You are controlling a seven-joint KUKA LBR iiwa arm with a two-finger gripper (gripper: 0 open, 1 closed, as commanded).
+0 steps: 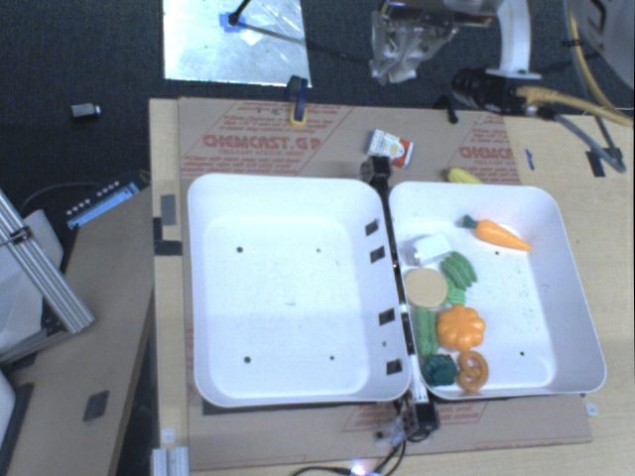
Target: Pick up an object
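In the right bin [556,216], a tapered orange carrot [499,234] lies.

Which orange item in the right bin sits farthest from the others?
The carrot, alone near the bin's back wall; the orange pumpkin and pretzel crowd together at the front.

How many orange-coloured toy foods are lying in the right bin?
2: a carrot near the right bin's far edge and a pumpkin near its front left. Others may be hidden under the pile.
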